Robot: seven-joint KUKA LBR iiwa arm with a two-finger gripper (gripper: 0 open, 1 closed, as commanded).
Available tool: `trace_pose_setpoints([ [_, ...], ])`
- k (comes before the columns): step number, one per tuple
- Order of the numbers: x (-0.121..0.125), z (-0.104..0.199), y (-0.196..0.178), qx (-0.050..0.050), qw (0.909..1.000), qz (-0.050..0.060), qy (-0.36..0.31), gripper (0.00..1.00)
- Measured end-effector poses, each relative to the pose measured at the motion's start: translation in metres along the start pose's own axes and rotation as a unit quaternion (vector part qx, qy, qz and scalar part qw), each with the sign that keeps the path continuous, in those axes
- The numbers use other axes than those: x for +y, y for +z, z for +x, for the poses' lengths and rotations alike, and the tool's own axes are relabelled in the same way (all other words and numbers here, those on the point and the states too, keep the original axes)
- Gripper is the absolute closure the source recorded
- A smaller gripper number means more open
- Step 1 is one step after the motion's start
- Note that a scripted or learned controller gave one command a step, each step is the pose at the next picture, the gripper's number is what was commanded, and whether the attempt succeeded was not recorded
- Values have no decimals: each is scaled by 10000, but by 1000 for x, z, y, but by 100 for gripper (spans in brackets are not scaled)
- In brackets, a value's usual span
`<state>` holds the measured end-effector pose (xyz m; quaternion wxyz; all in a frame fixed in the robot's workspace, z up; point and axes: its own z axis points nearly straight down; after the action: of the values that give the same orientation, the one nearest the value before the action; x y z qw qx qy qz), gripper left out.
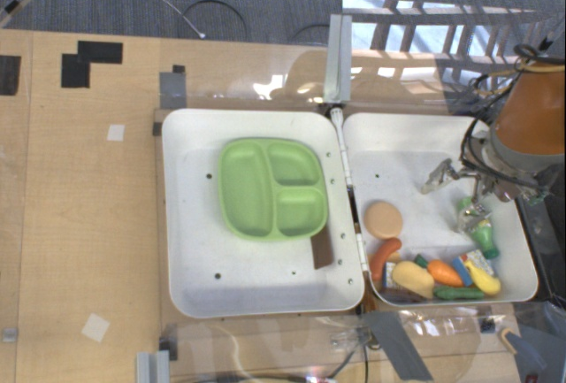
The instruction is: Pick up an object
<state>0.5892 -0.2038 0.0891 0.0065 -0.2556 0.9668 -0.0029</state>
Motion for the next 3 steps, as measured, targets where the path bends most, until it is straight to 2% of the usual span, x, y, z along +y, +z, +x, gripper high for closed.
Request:
trace_pose_setpoints([
  [1,36,-9,-1,-6,9981,-3,621,0],
  [2,3,4,0,-5,9975,-22,-708,0],
  [3,5,4,0,-9,9963,-16,-854,0],
])
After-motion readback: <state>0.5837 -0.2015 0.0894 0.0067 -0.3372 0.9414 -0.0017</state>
